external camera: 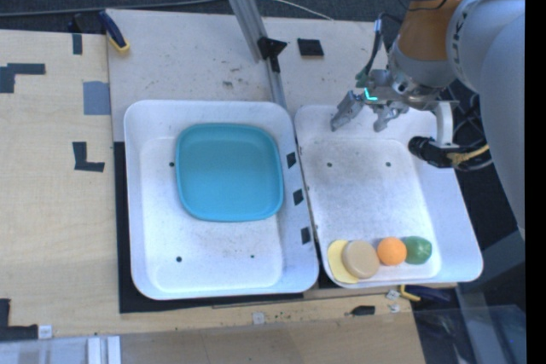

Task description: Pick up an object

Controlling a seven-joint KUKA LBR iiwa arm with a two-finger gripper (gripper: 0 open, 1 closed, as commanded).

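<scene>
My gripper [363, 118] hangs over the far edge of the right bin [367, 183], its two grey fingers spread apart with nothing between them. Along that bin's near edge lie a yellow flat piece [338, 262], a tan round object [361, 258] on top of it, an orange ball [392, 251] and a green round object [418, 249]. All of them sit well toward the camera from the gripper. A blue square plate [229, 170] rests in the left bin [153, 260].
A slanted metal pole [247, 13] rises behind the bins and meets the gap between them. Black cables [444, 151] hang beside the arm at the right bin's far right corner. The wooden bench [51, 175] spreads out to the left.
</scene>
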